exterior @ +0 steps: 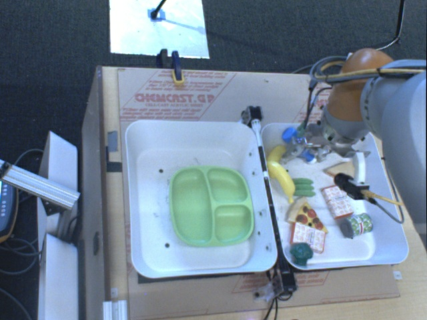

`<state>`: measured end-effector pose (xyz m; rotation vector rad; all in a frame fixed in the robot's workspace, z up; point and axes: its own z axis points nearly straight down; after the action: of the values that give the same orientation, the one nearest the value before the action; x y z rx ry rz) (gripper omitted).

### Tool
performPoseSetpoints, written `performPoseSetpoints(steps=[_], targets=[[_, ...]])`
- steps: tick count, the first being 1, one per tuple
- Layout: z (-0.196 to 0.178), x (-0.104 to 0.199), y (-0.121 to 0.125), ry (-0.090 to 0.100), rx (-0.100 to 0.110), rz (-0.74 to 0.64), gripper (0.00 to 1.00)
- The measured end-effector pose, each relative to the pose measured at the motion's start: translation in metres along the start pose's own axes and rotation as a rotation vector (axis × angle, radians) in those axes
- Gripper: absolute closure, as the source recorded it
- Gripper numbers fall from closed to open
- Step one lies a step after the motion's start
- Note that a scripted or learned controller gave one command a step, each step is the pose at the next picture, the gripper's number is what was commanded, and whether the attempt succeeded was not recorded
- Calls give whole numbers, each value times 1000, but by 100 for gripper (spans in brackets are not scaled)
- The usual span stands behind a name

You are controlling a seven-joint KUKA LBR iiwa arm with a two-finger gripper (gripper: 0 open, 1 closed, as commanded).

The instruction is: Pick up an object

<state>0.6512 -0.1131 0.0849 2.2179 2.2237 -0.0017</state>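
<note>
Pincer (pixel 308 145) is low over the back-left corner of the right bin (pixel 383 242), arm reaching in from the right. Can't tell if it's apart or together, too much clutter and blur at the tip, and I see nothing clearly clamped. So I'd judge this as the approach/descent step, w/ no grasp confirmed. A blue piece (pixel 289 136) sits right at the tip; I can't say whether it's a toy. Closest clear candidate is the banana (pixel 281 173), just beside and in front of the pincer, along the bin's left wall. Next to it are green pods (pixel 303 187), then a pizza slice (pixel 305 213). Further out are two red-and-white packets (pixel 337 202) and a small can (pixel 361 224); the print on those is too small to read. Next move, imo: settle on one item, center over it, close, then lift straight up w/o clipping the wall. Left bin (pixel 150 179) carries a green plate (pixel 212 205). On the desk (pixel 91 199), behind the bins, the sheet reads "CHEMCAST GP" (pixel 177 99) in red; the smaller lines above aren't legible.
</note>
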Motion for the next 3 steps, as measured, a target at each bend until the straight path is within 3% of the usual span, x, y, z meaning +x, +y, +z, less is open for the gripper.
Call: performPoseSetpoints(steps=[1,2,3], targets=[[-11,12,12,-11,23,2,0],[1,-12,-55,1,0,2,0],[-6,-18,18,1,-4,-1,0]])
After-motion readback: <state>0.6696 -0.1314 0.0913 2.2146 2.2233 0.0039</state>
